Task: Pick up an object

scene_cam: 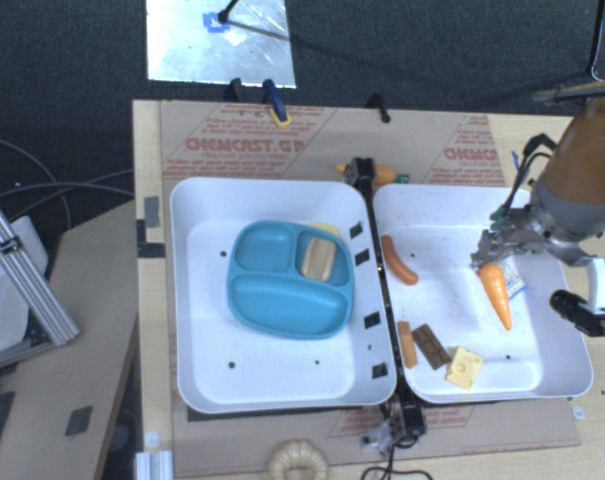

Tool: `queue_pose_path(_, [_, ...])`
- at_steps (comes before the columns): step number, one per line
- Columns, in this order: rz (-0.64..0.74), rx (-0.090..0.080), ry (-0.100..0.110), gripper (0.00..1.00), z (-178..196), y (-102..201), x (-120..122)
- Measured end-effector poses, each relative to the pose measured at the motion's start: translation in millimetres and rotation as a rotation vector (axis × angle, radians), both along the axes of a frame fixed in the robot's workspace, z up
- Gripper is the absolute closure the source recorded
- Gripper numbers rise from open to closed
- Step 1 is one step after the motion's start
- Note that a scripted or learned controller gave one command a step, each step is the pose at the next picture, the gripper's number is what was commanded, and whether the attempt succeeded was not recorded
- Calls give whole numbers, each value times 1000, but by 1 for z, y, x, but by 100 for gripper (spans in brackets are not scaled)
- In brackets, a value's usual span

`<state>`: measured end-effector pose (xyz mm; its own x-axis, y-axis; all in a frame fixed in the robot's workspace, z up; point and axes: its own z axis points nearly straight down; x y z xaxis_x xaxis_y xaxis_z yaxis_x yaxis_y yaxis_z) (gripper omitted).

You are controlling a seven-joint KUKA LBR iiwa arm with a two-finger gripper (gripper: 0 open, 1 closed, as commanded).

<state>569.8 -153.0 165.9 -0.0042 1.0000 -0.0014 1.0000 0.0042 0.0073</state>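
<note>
Nearest the viewer, at the bench's front edge, lies a pale coiled ring point(300, 460), just beyond the two white bins. Left bin point(197, 298): a blue sectioned plate point(282, 298) holding a tan bread-like piece point(319, 259) in its upper right compartment. Right bin point(562, 358): an orange-red sausage point(399, 260) near the dividing wall; toward the front, a short brown stick point(407, 344), a dark chocolate-coloured bar point(431, 347) just beside it, and a yellow cheese wedge point(464, 367) touching or nearly touching the bar. My gripper point(492, 255) is lowered into the right bin, and its tips sit at the thick upper end of an orange carrot point(496, 293), which points down toward the bin's front. Whether my tips are clenched on the carrot or merely resting at it cannot be told from this angle. My grey arm point(582, 193) with its orange band enters from the right.
</note>
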Motion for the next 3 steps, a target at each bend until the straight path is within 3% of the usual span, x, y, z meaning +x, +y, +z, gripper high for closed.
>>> queue_pose_path(1, [0, 0, 0, 100, 54, 0, 2])
queue_pose_path(3, [5, 3, 6, 100, 63, 97, -6])
